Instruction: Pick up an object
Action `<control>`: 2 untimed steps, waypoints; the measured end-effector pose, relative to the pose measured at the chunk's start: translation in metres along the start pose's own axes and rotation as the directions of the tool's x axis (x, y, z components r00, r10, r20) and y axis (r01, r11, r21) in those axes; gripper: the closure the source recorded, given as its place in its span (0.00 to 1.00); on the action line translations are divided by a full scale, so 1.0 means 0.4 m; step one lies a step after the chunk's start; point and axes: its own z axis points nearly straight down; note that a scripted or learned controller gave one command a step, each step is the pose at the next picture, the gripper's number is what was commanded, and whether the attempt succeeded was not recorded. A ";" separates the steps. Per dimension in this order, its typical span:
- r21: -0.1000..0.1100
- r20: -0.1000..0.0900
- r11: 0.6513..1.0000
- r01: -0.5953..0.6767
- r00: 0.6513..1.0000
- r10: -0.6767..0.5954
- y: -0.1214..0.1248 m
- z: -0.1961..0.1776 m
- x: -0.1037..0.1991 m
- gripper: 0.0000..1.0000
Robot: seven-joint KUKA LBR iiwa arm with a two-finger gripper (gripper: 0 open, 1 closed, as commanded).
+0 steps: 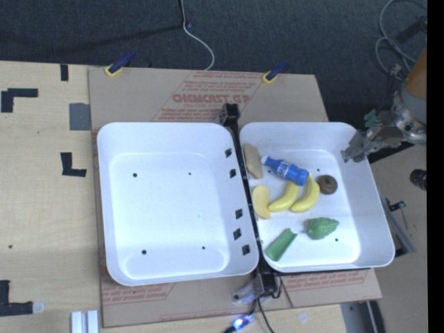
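Observation:
The right bin [347, 252] holds several small items: a blue bottle [286, 170], a bunch of yellow bananas [295, 198], a pale yellow piece [261, 201], a tan bread-like piece [252, 160], a brown round thing [327, 184], a green leafy lump [321, 227] and a green stick [280, 245]. My gripper [352, 151] hangs over the bin's upper right rim, right of the brown round thing and well apart from all the items. Nothing shows between its fingers.
The left bin [166, 203] sits beside the right one, joined along a black hinge strip [239, 193]. Both rest on a cardboard sheet [208, 96] with yellow and blue clamps at its back edge. A white cable [198, 40] trails at the back.

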 end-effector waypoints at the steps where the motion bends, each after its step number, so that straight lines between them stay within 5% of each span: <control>1: -0.018 0.005 1.000 0.004 1.000 -0.004 0.156 -0.329 0.042 1.00; 2: 0.009 0.000 1.000 -0.002 1.000 0.002 0.188 -0.031 0.010 1.00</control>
